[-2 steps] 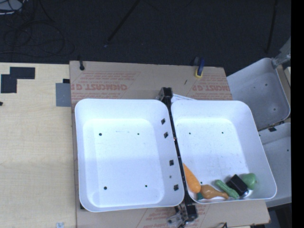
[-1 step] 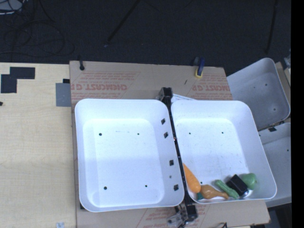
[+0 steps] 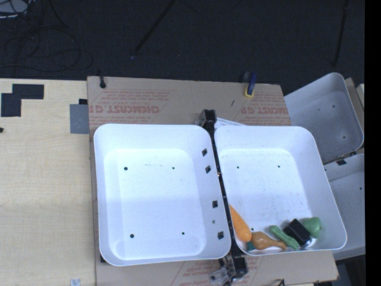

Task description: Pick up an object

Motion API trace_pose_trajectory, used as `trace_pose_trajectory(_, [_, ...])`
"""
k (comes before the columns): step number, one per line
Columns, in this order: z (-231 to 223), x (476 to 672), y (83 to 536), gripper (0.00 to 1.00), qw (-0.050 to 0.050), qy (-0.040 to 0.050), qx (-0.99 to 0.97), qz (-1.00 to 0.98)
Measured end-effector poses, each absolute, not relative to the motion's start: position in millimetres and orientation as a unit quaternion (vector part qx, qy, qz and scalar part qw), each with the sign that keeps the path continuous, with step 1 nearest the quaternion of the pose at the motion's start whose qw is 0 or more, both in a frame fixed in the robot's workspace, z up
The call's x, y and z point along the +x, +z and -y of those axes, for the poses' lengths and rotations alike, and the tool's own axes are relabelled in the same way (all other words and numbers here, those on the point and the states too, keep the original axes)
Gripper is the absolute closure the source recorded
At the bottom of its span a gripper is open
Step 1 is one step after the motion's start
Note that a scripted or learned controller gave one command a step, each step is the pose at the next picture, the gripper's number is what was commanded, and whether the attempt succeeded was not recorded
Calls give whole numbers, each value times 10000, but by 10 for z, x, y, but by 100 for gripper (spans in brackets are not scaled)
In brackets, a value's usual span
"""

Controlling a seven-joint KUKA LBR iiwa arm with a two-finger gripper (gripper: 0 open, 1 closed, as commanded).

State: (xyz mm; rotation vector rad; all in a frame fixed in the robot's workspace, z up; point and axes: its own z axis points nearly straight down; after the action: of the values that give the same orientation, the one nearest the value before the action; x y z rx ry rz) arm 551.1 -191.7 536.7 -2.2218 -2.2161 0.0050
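Note:
Two shallow white bins sit side by side. In the right bin [image 3: 271,159] a small pile of objects lies along the front edge. An orange carrot-shaped piece [image 3: 240,224] lies against the divider. A tan piece [image 3: 264,239] rests beside it. To their right are a green elongated piece [image 3: 283,235], a black block [image 3: 297,232] and a round green object [image 3: 313,224]. The left bin [image 3: 152,186] shows its bare white floor.
The bins stand on a brown cardboard sheet [image 3: 178,103] on a light wooden bench [image 3: 41,183]. A grey metal panel [image 3: 327,115] stands at the right behind the right bin. A black clip strip [image 3: 215,180] joins the two bins.

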Motion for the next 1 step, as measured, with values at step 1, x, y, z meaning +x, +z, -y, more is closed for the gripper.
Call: trace_pose_trajectory(1, [2143,5254,5375,100,15,11,-7079,7063])
